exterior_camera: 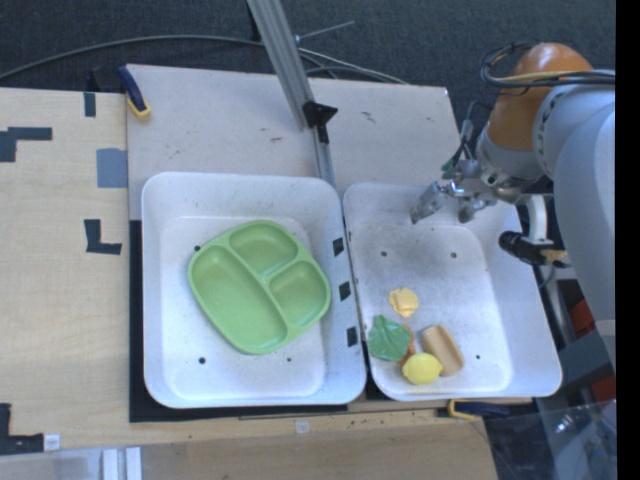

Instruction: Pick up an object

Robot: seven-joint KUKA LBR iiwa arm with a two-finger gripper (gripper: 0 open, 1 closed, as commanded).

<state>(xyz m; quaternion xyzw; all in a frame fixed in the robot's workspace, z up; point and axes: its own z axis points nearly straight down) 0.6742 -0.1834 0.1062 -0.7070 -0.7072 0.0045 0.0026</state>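
The end effector (pixel 440 201) hangs over the right bin's (pixel 520 368) far edge; whether it's open I cannot tell (too small). The toys sit well toward the near side of it, so I'd aim for the lone yellow piece (pixel 403 302), nearest and apart from the cluster.

A pale, scuffed tabletop (pixel 250 133) stood on dark grey carpeted floor (pixel 120 13), across which thin black cables (pixel 190 40) trailed. To its left lay a light wooden board (pixel 60 268) marked with dark and grey tape pieces (pixel 112 166). A slanted grey metal pole (pixel 285 53) rose over the tabletop, and a blue-and-yellow clamp (pixel 134 93) gripped its far left corner.
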